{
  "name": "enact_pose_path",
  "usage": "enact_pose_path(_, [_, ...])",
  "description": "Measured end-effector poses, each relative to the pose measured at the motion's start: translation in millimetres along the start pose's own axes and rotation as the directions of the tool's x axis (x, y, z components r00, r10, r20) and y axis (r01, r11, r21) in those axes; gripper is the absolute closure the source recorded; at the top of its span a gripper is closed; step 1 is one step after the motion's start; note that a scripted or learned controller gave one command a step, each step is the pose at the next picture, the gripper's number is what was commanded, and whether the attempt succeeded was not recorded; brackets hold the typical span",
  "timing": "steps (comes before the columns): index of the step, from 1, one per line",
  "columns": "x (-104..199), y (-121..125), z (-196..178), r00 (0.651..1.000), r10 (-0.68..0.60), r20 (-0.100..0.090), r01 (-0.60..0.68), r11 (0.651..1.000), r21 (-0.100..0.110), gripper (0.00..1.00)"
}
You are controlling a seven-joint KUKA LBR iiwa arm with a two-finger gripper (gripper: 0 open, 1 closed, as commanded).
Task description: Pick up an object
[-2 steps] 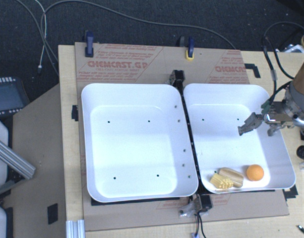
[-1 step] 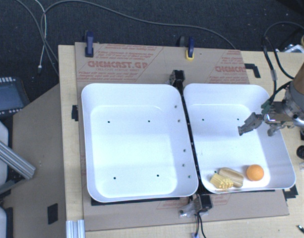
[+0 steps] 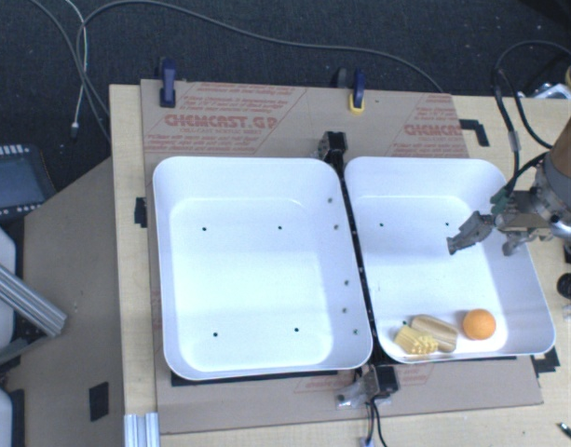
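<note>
Three small objects lie along the near edge of the right bin (image 3: 425, 189): an orange ball (image 3: 479, 324), a tan bread-roll shape (image 3: 436, 327) and a yellow corn piece (image 3: 415, 343) touching the roll. My gripper (image 3: 490, 237) hangs over the right side of that bin, above and behind the ball and well apart from it. Its two dark fingers are spread open, one pointing left (image 3: 466, 234), with nothing between them.
The left bin (image 3: 173, 277) sits beside the right one, their rims meeting at a black divider (image 3: 352, 240). Both rest on a cardboard sheet (image 3: 229, 119) held by blue clamps (image 3: 168, 80). Cables run near the arm at the upper right.
</note>
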State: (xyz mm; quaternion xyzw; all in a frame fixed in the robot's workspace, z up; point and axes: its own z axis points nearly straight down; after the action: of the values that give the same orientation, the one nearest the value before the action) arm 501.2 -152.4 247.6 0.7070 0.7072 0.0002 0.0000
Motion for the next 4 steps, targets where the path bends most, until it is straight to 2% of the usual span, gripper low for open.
enact_pose_path(4, [0.0, 0.0, 0.0, 1.000, 0.000, 0.000, 0.000, 1.000, 0.000, 0.00])
